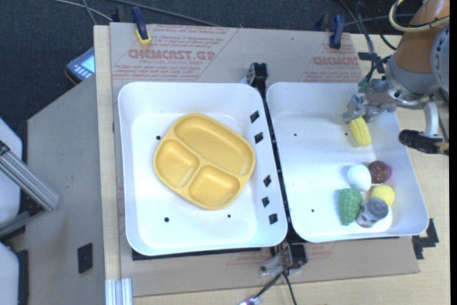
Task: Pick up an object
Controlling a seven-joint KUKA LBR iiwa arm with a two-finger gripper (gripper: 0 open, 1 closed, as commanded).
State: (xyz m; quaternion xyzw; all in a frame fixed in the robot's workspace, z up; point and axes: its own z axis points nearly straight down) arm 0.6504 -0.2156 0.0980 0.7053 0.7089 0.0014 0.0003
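Observation:
My gripper (360, 113) hangs over the back right part of the right bin (307, 153), under the grey arm with the orange band. A yellow corn cob (359, 132) lies directly at its tip, touching or nearly touching it. Whether the cob is gripped is not visible from this angle. A cluster of small objects sits in the bin's front right corner: a white egg (357, 176), a dark red ball (380, 171), a yellow lemon (383, 194), a green bumpy piece (349, 205) and a small tin can (374, 211).
The left bin (136, 153) holds a yellow divided plate (205, 161) in its middle. A black divider strip (265, 153) runs between the two bins. Clamps stand at the bench's back edge, and cables trail across the dark floor behind.

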